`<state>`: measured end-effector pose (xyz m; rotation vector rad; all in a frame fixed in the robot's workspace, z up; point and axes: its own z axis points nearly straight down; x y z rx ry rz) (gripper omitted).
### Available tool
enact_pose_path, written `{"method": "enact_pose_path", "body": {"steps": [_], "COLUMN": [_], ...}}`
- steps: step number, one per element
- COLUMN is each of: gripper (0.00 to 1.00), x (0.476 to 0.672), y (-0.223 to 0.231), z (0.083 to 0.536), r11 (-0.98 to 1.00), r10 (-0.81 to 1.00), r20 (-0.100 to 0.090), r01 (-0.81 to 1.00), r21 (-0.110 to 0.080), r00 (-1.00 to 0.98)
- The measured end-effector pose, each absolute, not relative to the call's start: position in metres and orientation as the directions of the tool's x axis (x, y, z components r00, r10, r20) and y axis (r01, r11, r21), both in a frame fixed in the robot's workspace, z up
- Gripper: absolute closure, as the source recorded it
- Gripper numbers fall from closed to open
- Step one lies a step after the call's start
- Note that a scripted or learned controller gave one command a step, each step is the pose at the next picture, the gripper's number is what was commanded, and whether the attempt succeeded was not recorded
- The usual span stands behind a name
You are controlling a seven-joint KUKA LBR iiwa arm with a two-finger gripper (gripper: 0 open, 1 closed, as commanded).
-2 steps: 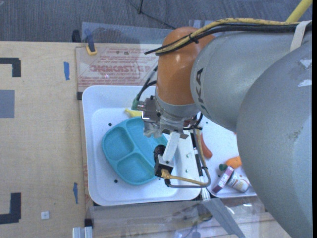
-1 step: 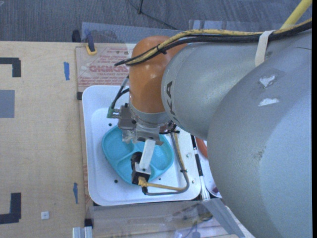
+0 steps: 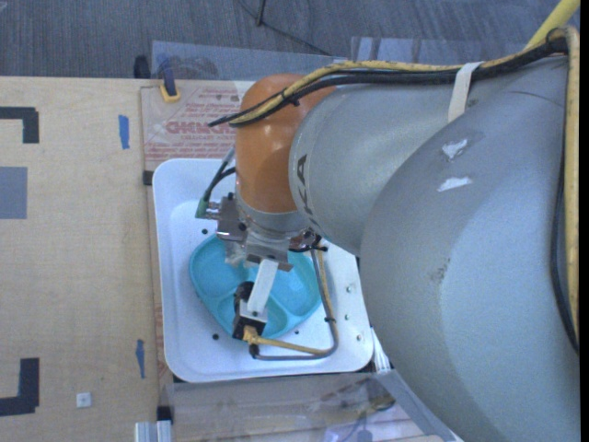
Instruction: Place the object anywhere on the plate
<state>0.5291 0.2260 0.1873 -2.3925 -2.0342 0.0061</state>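
Note:
A light blue plate point(image 3: 210, 282) lies in the white bin point(image 3: 173, 238), toward its middle and front. My gripper point(image 3: 260, 251) hangs straight over the plate under the orange wrist band point(image 3: 267, 159), close to the plate's surface. The wrist and its mounting cover the middle of the plate and whatever lies under the gripper. The plate's left part and front right edge show bare blue.
The grey arm point(image 3: 460, 247) covers the whole right side of the view. A pale wooden board point(image 3: 74, 247) with blue tape marks and black squares lies left of the bin. A printed cardboard sheet point(image 3: 189, 122) with a yellow clip sits behind the bin.

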Motion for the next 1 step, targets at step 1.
{"method": "enact_pose_path", "body": {"steps": [1], "gripper": [1.0], "x": [0.4832], "y": [0.1785], "z": [0.2065], "r11": [-0.335], "r10": [0.942], "r20": [-0.002], "r01": [0.942], "r21": [-0.005], "r00": [0.335]}}
